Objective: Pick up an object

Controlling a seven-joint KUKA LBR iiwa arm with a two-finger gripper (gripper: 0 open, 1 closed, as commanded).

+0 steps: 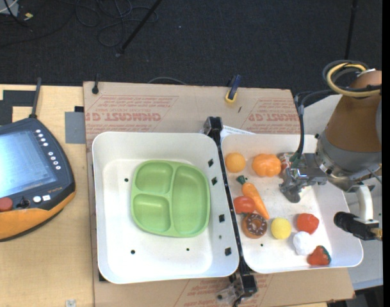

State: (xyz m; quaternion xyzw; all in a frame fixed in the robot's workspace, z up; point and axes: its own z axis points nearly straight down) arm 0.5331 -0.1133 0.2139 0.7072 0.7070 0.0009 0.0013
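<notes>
We see two white bins side by side on the bench. The left bin (111,171) holds a big green plate (171,197) with three parts. We will use that green plate as our landmark.

The right bin (339,251) sits to the right of the green plate, and it is full of toy food. The big grey arm (355,130) comes in from far right of the plate, and its gripper (292,187) hangs low over the right bin's upper middle. We cannot tell how wide it is or if it has hold of anything.

Far to the left of the plate lies a grey and orange control pad (25,178).

Now the small things, all right of the plate. Closest are a carrot (254,197) and a brown donut (255,225). An orange ball (235,162) and a bigger orange fruit (266,165) lie a bit higher. A yellow lemon (281,228), a red tomato (307,222), a white lump (303,242) and a red strawberry (319,256) lie farther right and lower.
</notes>
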